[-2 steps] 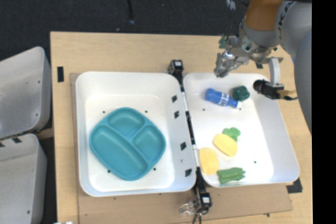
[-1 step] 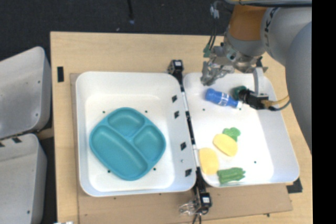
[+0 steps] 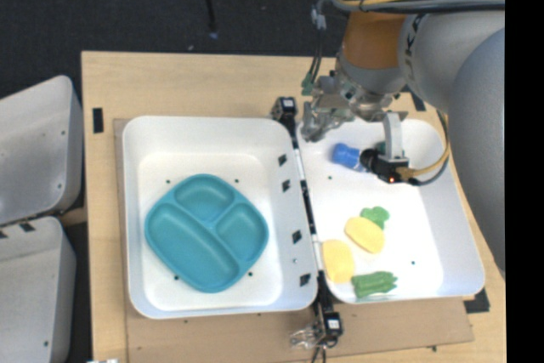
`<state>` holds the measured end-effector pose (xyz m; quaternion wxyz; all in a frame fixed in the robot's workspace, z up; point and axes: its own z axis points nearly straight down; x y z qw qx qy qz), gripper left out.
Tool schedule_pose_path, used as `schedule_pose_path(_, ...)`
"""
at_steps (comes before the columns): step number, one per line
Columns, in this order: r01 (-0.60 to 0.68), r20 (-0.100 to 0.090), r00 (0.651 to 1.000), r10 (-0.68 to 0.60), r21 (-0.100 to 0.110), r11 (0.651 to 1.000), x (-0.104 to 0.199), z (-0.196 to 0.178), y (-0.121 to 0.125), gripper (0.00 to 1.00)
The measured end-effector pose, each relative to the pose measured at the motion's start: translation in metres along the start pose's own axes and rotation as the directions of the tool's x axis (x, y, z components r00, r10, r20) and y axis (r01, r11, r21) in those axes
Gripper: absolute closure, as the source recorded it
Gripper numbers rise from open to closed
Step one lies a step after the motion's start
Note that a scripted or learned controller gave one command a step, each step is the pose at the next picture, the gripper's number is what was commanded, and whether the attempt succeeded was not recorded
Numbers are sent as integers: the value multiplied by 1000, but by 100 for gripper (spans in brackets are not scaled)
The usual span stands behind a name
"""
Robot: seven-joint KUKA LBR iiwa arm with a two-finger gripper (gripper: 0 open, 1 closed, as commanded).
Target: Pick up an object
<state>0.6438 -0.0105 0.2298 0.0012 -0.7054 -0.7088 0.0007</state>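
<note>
So far nothing is lifted — the hand [image 3: 327,121] hangs over the right bin's [image 3: 442,259] far-left corner, its grip impossible to read. The blue piece [image 3: 345,155] lies just beside it; the pick is still ahead, I judge.

Even overhead light, fairly bright on my desk [image 3: 195,81]. Both white bins [image 3: 204,140] run close to blown out, weak detail on their walls. Soft short shadows only; my arm [image 3: 459,38] darkens the far right bin [image 3: 425,208] a bit. Dull sheen on my orange band [image 3: 382,4]. Floor at far side nearly black. Overall soft focus, low resolution, small items slightly blurred. No obvious edge distortion.
</note>
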Motion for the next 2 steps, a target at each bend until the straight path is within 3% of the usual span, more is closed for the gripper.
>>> schedule_pose_path(1,-2,3,1000,2,0,1000,48,8,-12,100)
schedule_pose_path(2,1,0,1000,-1,-2,1000,100,-7,-19,100)
